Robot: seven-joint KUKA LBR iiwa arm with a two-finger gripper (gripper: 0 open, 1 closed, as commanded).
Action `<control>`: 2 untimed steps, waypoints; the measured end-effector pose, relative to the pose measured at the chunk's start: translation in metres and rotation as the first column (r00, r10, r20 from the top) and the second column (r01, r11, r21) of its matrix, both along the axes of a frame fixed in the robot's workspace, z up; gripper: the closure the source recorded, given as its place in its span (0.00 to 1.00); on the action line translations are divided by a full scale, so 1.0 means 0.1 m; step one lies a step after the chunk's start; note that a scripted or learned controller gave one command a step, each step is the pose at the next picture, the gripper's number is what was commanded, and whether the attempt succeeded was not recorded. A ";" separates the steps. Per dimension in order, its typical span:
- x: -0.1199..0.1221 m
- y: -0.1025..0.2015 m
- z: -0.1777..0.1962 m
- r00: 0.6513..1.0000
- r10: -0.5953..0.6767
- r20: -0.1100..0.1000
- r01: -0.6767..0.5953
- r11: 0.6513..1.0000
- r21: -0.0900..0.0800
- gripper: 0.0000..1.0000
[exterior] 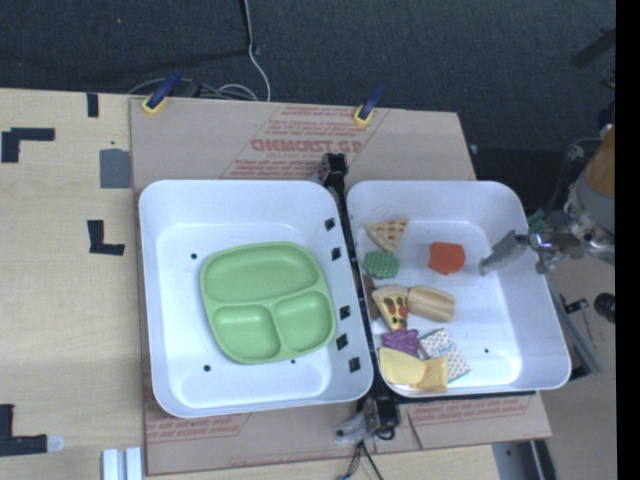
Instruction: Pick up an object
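The right bin (505, 208) holds several toy foods. A tan waffle wedge (388, 233) and a green round piece (381, 264) lie near its left wall. A red block (447, 258) sits in the middle. Lower down are a tan bread roll (432, 302), a pizza slice (391, 310), purple grapes (401, 342), a checkered piece (446, 354) and a yellow cheese piece (408, 370). My gripper (499, 255) reaches in over the bin's right wall, low and slanted, just right of the red block and apart from it. Nothing shows in its grasp.
The left bin (160, 208) bears a green divided plate (268, 301). A black divider (345, 268) runs between the bins. Both bins sit on a cardboard sheet (290, 138) clamped at the back. The arm's wrist (575, 233) hangs by the right bin's right edge.
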State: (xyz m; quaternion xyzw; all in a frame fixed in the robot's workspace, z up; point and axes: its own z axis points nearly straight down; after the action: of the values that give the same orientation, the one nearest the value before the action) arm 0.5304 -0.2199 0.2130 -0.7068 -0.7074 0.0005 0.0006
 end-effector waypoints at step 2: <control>0.71 0.44 -1.31 1.000 0.002 0.003 -0.002 1.000 -0.003 0.00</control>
State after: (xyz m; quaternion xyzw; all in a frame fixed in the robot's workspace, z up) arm 0.6017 -0.1760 0.0816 -0.7060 -0.7082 0.0006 -0.0013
